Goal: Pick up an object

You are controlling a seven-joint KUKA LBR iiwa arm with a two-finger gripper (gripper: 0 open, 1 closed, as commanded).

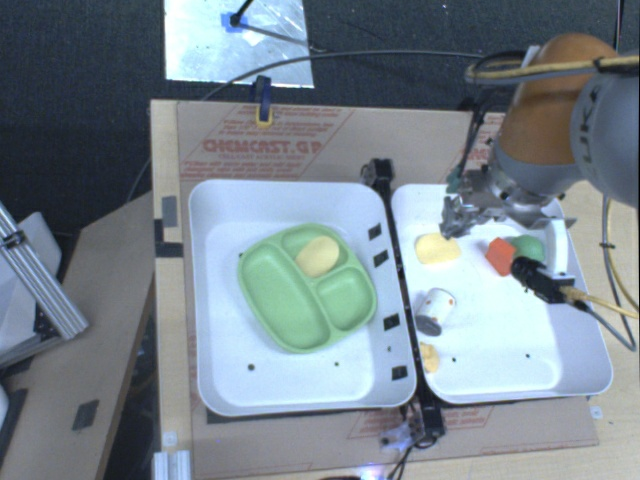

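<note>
Two white bins side by side: left bin (215,298) bearing green divided plate (300,293), long axis slanting upper-right to lower-left, yellow piece (318,256) in its upper compartment. Right bin (520,353) holding pale yellow object (437,250), long axis roughly left-right, just below gripper (455,215); jaw state impossible to tell.

Arm (560,108): grey, orange band above the wrist, entering from the right. Gripper (455,218): pointing downward, wrist angled left.

A pale yellow lump (437,250) lies flat near the right bin's (520,363) back left corner.
</note>
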